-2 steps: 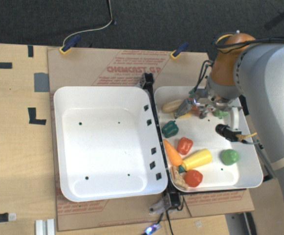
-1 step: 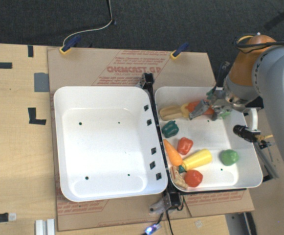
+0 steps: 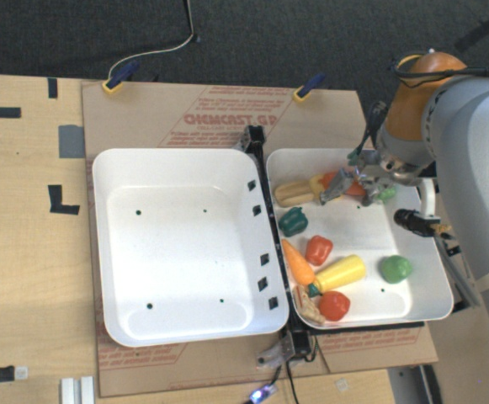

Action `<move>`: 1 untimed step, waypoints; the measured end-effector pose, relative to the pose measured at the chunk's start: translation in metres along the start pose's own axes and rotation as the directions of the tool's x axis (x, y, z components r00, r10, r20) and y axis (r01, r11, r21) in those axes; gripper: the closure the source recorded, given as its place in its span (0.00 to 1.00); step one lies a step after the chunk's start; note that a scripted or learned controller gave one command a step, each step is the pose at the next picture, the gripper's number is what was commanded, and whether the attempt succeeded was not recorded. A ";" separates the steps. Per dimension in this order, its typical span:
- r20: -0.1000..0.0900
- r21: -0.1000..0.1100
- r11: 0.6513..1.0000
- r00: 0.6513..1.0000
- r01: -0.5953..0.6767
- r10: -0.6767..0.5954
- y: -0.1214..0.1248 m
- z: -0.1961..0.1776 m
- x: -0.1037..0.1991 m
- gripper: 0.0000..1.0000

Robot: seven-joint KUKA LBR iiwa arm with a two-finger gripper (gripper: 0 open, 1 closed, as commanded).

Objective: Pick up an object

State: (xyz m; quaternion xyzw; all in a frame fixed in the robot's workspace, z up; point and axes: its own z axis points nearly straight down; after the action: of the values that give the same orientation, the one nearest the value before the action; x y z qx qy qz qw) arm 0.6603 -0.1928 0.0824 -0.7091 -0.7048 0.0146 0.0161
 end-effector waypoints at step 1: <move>0.008 -0.008 1.000 1.000 -0.003 0.003 -0.001 0.002 0.030 0.00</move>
State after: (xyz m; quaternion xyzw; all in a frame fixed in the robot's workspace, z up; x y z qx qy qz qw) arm 0.6596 -0.1628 0.0804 -0.7101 -0.7039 0.0147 0.0104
